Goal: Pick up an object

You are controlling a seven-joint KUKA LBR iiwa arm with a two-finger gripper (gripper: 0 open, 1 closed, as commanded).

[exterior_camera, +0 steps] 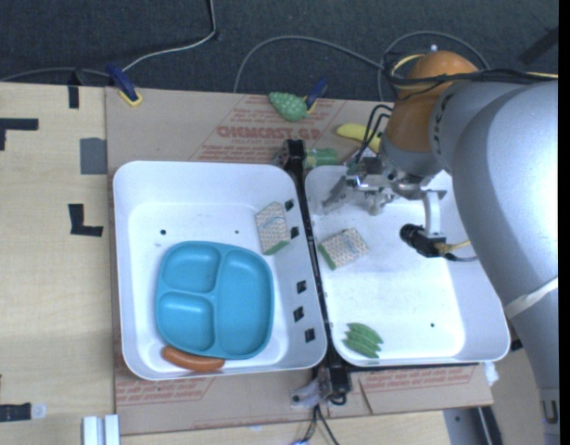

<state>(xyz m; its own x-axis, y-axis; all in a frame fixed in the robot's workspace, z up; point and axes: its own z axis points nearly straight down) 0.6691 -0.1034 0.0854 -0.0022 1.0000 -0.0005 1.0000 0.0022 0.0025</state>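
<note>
Gripper (357, 191) hangs over the far end of the right bin (470, 341), nothing between its fingers, which look spread

The nearest thing to take is the patterned square pad (343, 247), lying flat just below the gripper near the divider; to my eye the arm should come straight down and centred, since a flat piece so close to the wall gives little edge to pinch. I count two such pads, the other (273, 225) in the left bin (136, 193), one green pod (362, 339), one blue divided plate (215, 299), one orange sausage (193, 360), and on the tabletop (44, 276) beyond, one green lump (287, 106) and one yellow piece (355, 132)
</note>
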